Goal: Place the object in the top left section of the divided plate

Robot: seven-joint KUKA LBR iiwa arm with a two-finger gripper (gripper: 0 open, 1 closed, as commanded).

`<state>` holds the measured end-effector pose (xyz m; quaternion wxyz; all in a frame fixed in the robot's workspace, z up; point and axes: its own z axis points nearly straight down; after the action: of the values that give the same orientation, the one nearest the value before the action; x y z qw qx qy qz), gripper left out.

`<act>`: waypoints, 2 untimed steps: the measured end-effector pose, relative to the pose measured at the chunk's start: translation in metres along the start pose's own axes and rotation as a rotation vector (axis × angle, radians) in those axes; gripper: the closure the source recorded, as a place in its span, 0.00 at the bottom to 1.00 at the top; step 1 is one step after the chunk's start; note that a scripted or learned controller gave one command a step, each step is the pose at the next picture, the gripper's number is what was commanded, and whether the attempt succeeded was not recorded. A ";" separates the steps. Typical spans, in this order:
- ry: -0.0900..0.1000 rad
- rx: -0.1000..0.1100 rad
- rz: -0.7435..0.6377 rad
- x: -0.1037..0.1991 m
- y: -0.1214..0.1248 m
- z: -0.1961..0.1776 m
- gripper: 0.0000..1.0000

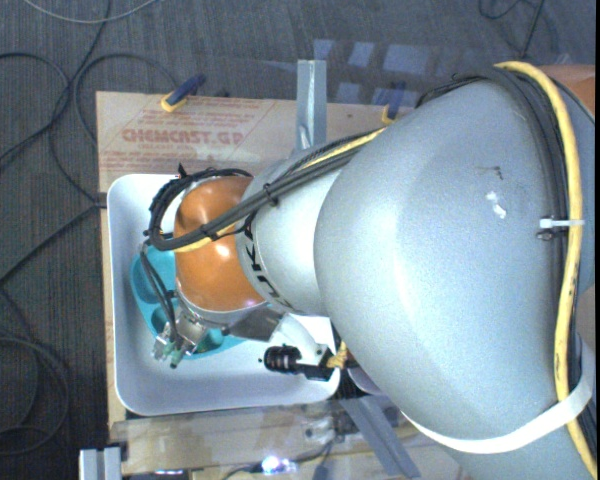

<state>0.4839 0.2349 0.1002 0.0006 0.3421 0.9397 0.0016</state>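
Over turquoise divided plastic plate [143,286] in shallow white bin [125,368]: claw [170,351] low at plate's near edge, likely for placing; claw state indiscernible.

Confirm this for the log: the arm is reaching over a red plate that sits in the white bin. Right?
Not quite. The plate is turquoise, not red; the orange you may have seen is the band on the arm. The camera view shows the arm reaching over that plate in the white bin.

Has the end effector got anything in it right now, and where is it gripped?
Cannot be told. The end effector sits low over the teal divided plate in the white bin, and the arm's orange band hides its tip.
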 end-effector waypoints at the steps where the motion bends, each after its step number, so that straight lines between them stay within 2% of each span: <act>1: -0.003 -0.025 0.016 -0.044 -0.044 0.004 1.00; 2: 0.002 -0.004 0.023 -0.103 -0.122 -0.084 1.00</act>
<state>0.4842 0.0747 0.1843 0.0002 0.3528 0.9357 0.0036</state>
